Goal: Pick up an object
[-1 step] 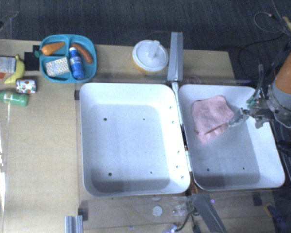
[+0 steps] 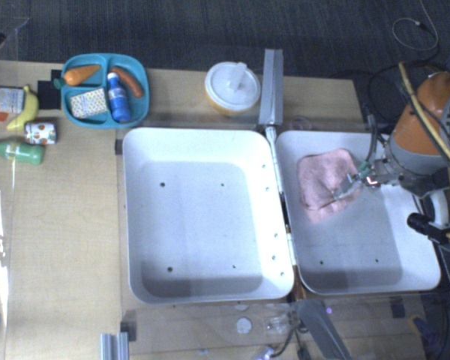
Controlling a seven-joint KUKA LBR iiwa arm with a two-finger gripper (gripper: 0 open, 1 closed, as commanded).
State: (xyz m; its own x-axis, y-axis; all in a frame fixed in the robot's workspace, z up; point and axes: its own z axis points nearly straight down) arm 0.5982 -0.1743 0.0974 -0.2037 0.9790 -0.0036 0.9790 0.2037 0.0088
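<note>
A crumpled pink cloth point(image 2: 322, 182) lies in the upper left part of the right bin point(image 2: 375, 272). My gripper point(image 2: 346, 190) comes in from the right and sits low over the cloth's right edge, its tips down against the fabric. The grey arm with its orange band point(image 2: 420, 122) stands over the bin's right rim.
The left bin point(image 2: 199, 276) stands beside the right one, with a metal divider bar point(image 2: 271, 88) behind their seam. On the bench behind are a white lidded cup point(image 2: 232, 87), a blue tray of toy food point(image 2: 105, 88) and small items at the far left point(image 2: 19, 118). Cables hang at the right.
</note>
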